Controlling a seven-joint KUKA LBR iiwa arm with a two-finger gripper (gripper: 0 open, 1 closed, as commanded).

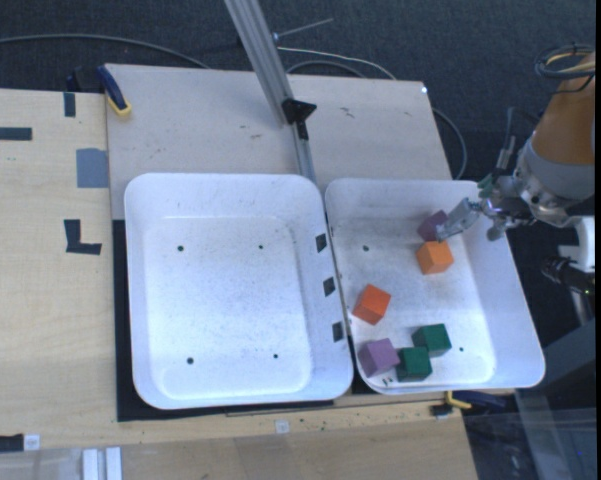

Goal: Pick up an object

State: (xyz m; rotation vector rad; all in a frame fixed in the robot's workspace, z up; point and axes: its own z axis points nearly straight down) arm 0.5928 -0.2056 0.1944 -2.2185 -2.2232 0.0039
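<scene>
1. Reaching in from the right, the arm (558, 153) has its tool (458, 220) low over the upper part of the right bin (510, 298), beside a purple block (433, 225). The tool tip appears to touch or overlap that block; I cannot tell whether it is open, closed or gripping.
2. Candidate objects all lie in the right bin: the purple block near the tool, an orange cube (435, 257) just below it, a second orange cube (372, 304) toward the bin's left wall, and a cluster at the lower edge: a purple cube (378, 355) and two green cubes (432, 339) (414, 364), the green pair touching.
3. Judgement: the tool's slant and position suggest the upper purple block is the target; it stands apart enough from the orange cube for a clean approach.
4. Left bin (140, 268) holds no blocks.
5. Materials: bins are shallow, white, rounded-corner plastic, speckled with dark scuffs. Blocks look matte with slightly soft edges, possibly foam. Counter (200, 118) is pale board; a ribbed metal rail (265, 53) slants across it.
</scene>
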